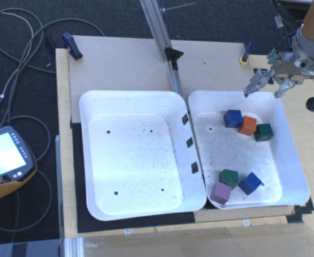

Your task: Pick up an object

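Six blocks lie in the right bin (290, 159), all below your hand (267, 88), which hangs with its fingers spread and nothing between them over that bin's far rim. Nearest beneath it you have a blue block (232, 118), an orange block (247, 126) and a dark green block (263, 132) clustered together. Further off sit a green block (228, 177), a second blue block (250, 183) and a purple block (220, 193).

Bare floor (221, 151) separates two block clusters (247, 125).
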{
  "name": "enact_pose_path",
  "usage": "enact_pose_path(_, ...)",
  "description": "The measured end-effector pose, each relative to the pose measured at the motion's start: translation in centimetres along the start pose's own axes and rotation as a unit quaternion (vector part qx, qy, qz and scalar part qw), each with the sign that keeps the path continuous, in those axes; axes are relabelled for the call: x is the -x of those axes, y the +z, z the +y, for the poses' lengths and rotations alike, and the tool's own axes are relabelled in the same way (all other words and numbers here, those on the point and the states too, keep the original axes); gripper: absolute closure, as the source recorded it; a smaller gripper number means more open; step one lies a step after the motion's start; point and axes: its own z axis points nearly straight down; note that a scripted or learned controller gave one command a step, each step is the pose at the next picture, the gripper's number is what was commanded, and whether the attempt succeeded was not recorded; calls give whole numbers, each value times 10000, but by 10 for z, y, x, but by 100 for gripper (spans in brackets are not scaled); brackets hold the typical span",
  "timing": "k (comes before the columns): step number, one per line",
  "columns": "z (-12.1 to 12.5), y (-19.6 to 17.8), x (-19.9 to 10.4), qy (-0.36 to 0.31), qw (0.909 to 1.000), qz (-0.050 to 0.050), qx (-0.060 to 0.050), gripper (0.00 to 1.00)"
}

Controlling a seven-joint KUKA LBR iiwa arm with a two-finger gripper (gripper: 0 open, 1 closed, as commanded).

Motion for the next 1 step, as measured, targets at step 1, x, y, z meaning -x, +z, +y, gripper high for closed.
enact_pose_path(1,26,124,-21,-6,10000,3,-38,0)
